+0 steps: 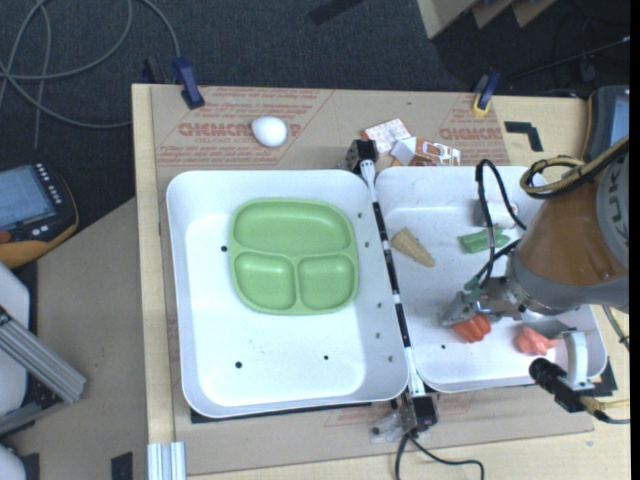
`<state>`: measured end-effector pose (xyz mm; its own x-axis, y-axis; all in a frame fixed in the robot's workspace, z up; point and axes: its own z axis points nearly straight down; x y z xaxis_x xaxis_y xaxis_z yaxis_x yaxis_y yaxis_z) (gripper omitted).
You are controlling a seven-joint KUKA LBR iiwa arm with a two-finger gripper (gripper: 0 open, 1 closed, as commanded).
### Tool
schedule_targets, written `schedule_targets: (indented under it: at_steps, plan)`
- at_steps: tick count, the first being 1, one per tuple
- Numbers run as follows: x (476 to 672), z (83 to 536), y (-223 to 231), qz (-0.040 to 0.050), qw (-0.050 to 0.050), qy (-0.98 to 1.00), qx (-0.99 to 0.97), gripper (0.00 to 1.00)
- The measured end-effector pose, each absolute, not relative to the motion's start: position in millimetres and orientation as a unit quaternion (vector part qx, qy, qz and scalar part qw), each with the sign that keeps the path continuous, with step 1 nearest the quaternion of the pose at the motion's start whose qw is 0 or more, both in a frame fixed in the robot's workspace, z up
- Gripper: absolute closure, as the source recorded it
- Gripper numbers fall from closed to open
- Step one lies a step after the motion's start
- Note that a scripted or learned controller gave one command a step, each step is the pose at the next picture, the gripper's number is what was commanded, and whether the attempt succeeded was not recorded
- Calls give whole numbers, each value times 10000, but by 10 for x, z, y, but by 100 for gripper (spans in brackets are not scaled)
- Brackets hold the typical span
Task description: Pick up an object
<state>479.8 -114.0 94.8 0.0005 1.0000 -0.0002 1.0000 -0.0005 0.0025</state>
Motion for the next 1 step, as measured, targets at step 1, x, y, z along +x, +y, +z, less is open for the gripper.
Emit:
schedule_targets:
  at_steps: [1]
  plan:
    - [5308, 1848, -392, 7, 0, 7076, 7066, 100]
